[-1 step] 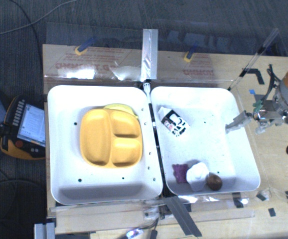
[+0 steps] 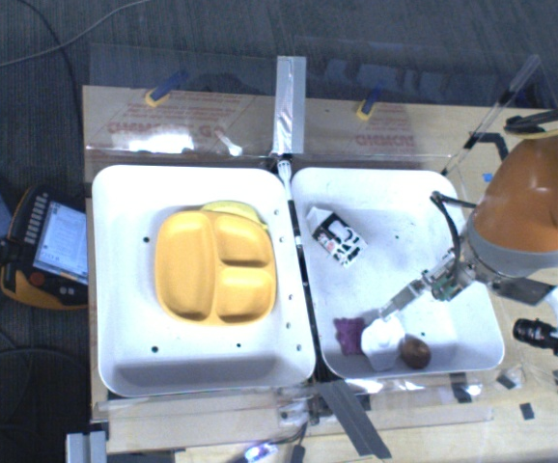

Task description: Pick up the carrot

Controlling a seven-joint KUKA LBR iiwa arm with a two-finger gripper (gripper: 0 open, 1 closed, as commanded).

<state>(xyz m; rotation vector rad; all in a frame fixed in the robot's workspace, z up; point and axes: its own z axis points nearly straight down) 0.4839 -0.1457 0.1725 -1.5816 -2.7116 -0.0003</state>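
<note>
My gripper [image 2: 402, 305] reaches into the right bin [image 2: 395, 196] from the right, low over its front half. The tip is just above a white lump [image 2: 383, 339]. A purple piece [image 2: 348, 333] lies to the left of that lump and a brown round thing [image 2: 415, 352] to its right. A black-and-white packet [image 2: 338, 238] lies further back in the same bin. The grey arm with its orange band [image 2: 522, 205] hangs over the bin's right rim.
The left bin [image 2: 125, 258] bears a yellow divided plate [image 2: 217, 263], with a pale yellow-green thing [image 2: 233, 207] peeking out behind it. A metal strip [image 2: 289, 104] stands at the back between the bins. A handheld pendant [image 2: 42, 249] lies on the floor at the left.
</note>
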